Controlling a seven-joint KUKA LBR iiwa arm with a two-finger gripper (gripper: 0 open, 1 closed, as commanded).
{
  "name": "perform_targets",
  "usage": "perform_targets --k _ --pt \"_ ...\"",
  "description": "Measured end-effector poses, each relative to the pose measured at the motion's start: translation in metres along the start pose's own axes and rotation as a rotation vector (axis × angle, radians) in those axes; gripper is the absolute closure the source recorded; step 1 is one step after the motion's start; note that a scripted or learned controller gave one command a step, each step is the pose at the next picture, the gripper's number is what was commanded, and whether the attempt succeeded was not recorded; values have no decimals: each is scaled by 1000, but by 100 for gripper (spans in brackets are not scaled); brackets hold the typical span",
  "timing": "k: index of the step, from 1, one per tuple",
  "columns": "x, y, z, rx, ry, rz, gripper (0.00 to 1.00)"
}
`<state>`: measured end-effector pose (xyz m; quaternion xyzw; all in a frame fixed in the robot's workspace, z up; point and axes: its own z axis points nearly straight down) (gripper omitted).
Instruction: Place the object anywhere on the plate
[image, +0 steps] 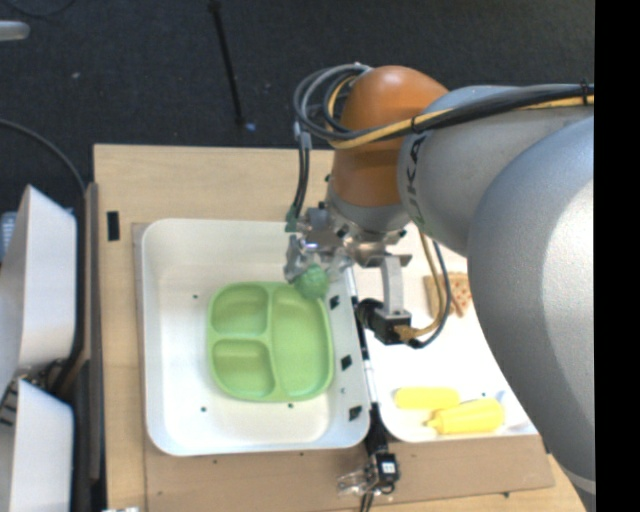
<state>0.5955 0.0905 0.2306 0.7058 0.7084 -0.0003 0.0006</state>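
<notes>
A light green plate (268, 342) with three compartments lies in the left white bin (175, 300). My gripper (308, 268) hangs over the plate's far right corner, under the orange wrist band. A small green object (313, 281) sits between its fingers, just above the plate's rim, so the gripper is shut on it.
The right bin (440, 425) holds two yellow pieces (450, 410) near its front and a tan textured piece (458, 292) farther back, partly hidden by the arm. The ridge between the bins (355, 370) runs just right of the plate. Black cables hang from the wrist.
</notes>
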Motion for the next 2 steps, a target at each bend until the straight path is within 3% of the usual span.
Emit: perform_targets --k 1,2 --pt "7 0 -18 -2 2 -1 100" --pt "7 0 -17 0 1 -1 0"
